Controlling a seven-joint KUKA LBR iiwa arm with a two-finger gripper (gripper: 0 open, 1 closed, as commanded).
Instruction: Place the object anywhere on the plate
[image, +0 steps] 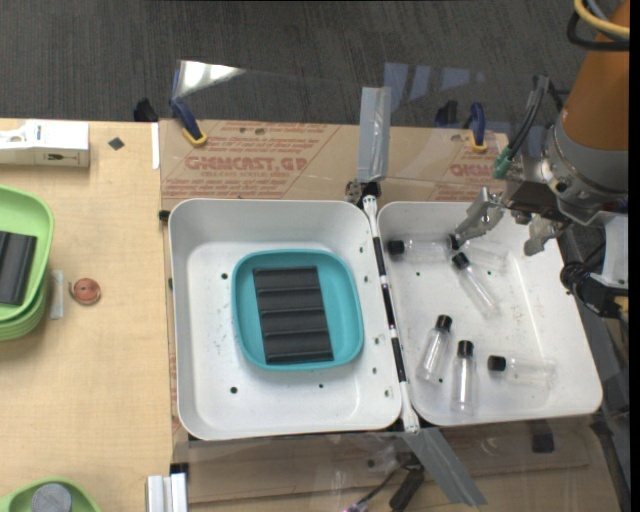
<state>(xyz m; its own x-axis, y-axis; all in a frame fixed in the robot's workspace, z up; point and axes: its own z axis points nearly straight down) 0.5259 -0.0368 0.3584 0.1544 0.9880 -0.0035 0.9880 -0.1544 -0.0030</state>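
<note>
The gripper (478, 222) hangs over the top of the right bin (560, 400); whether its fingers are apart or together, I cannot tell. Below it, clear vials with black caps lie loose on the bin floor, one (474, 282) just beneath. In the left bin (200, 400) sits a teal plate (245, 310) bearing a black ribbed block (292, 313).
</note>
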